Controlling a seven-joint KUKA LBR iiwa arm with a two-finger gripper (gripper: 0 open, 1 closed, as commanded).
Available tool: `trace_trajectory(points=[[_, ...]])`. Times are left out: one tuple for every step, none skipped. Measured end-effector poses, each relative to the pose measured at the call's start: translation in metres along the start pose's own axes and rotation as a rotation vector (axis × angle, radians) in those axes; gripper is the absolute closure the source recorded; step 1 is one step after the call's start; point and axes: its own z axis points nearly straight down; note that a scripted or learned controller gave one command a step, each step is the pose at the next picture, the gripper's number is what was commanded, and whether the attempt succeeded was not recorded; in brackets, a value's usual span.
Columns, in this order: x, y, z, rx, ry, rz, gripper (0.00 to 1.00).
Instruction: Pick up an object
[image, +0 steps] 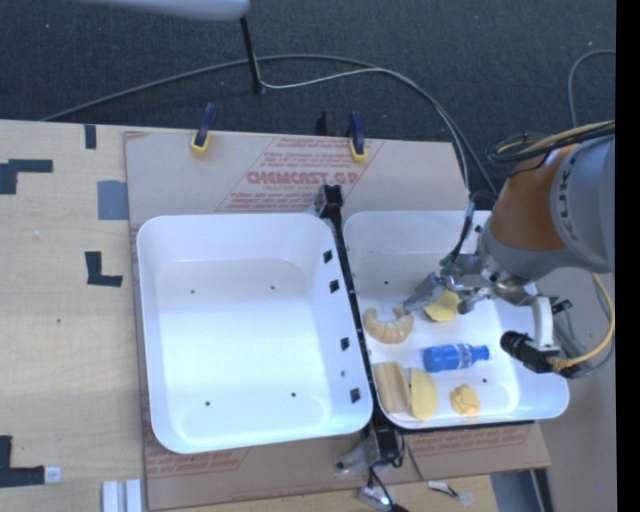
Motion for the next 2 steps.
trace_trajectory(points=[[-0.002, 0.003, -0.006, -0.012, -0.003, 0.001, 0.0], [0.053, 0.051, 0.038, -0.011, -0.003, -0.003, 0.0]])
